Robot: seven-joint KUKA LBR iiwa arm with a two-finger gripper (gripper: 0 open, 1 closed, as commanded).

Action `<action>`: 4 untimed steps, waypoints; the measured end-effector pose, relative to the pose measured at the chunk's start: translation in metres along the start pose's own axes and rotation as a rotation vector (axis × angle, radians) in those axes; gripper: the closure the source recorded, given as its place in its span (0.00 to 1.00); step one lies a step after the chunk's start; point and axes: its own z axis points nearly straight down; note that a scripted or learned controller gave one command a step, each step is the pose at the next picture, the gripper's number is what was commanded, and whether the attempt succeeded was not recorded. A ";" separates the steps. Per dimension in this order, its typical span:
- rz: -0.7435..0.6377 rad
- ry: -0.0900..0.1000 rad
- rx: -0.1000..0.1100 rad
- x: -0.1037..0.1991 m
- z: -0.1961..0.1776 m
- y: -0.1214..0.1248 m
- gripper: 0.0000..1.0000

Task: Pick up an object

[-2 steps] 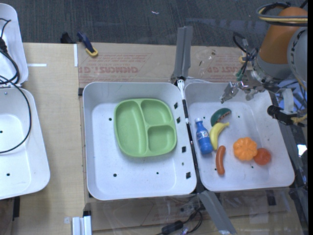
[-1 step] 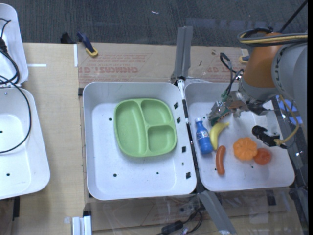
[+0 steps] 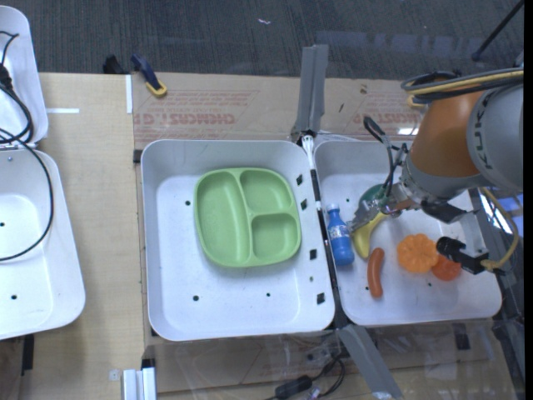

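My gripper [image 3: 371,215] reaches down into the right bin [image 3: 416,307], low over its left part. Its tip sits right at the upper end of a yellow banana [image 3: 363,240], with a green object [image 3: 371,195] partly hidden just behind it. A blue bottle [image 3: 338,236] lies along the bin's left wall, close to the left of the gripper. A red sausage [image 3: 376,272] lies below the banana. An orange round object [image 3: 416,252] and a small red one [image 3: 446,268] rest to the right. Nothing is visibly lifted.
The left bin [image 3: 166,290] holds a green divided plate [image 3: 247,216]. The grey and orange arm [image 3: 454,144] covers the right bin's upper right. A divider wall [image 3: 321,223] separates the bins. White trays [image 3: 33,248] stand at the far left.
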 end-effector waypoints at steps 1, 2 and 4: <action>0.006 -0.001 -0.001 -0.002 -0.009 0.000 1.00; -0.093 -0.001 -0.001 0.047 -0.100 0.064 1.00; 0.071 0.000 0.003 -0.002 -0.023 0.008 0.00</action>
